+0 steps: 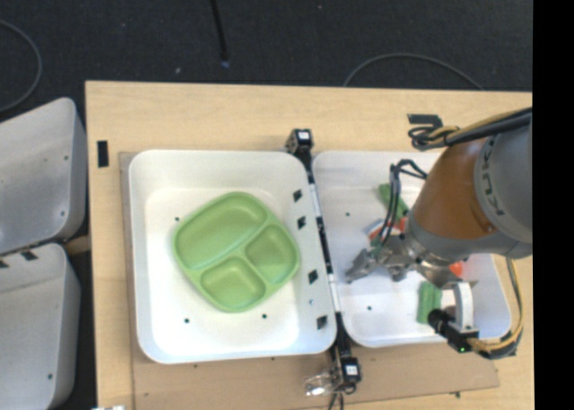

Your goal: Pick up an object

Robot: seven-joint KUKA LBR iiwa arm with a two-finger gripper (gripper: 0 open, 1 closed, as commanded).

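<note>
Small green block [427,302] lying in the right bin [345,184], down toward the near right corner, tucked just beside the wrist hardware. Another green piece [386,195] further back in the same bin, partly hidden behind dark cabling. Tiny orange-red bit [458,267] peeking out at the right, right next to the arm; too small to say what it is.

End effector [369,265] down low over the middle of that bin, pointing left toward the divider. Honestly can't tell whether released or clenched from this angle, and no object visibly caught in it. Grey arm [457,197] with the orange band coming in from the right and covering a good chunk of the bin.

Over in the left bin [143,220]: a light green divided plate [235,251], three compartments, flat, roughly centred, well apart from the end effector.

Both bins side by side on the wooden desk [224,112], black clips [299,140] along the seam. Loop of black cable [421,135] at the far right of the desk. Dark floor [269,13] beyond.
</note>
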